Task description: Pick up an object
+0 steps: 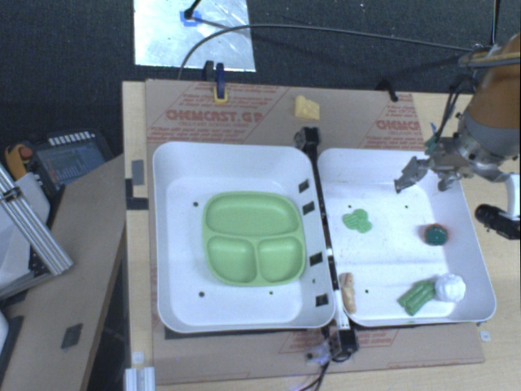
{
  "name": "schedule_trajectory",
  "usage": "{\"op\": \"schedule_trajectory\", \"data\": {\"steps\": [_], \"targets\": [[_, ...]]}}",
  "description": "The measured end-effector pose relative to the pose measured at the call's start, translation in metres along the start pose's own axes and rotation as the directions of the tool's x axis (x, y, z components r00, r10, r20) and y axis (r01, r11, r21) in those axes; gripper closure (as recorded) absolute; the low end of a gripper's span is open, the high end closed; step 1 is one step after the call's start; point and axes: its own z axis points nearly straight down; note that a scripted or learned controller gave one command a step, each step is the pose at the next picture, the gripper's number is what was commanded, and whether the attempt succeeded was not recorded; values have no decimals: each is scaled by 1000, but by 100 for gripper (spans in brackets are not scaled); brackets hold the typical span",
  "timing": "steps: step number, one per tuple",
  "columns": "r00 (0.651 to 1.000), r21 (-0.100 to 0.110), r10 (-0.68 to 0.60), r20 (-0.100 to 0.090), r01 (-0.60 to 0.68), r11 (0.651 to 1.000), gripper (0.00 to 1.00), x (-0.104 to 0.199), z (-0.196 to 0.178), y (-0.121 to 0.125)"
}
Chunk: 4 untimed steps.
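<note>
Hovering over the far right part of the right bin, the gripper is spreading its fingers apart and is holding nothing. The step in hand seems to be the approach. Below it, the green piece is lying left of the middle, the teal ball near the right wall. The green and white toy is lying at the near right, its long axis slanting from near left to far right, white end to the right. Next the gripper is needing to descend over one thing.
</note>
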Motion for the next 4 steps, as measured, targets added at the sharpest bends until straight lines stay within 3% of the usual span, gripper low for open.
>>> {"op": "schedule_trajectory", "data": {"steps": [1,3,4], "targets": [[1000,-12,-3,2,3,1000,0,0,-7,3],[1000,-9,-2,2,2,1000,0,-8,99,18],[1000,-10,-2,2,2,1000,0,-7,124,18]]}}
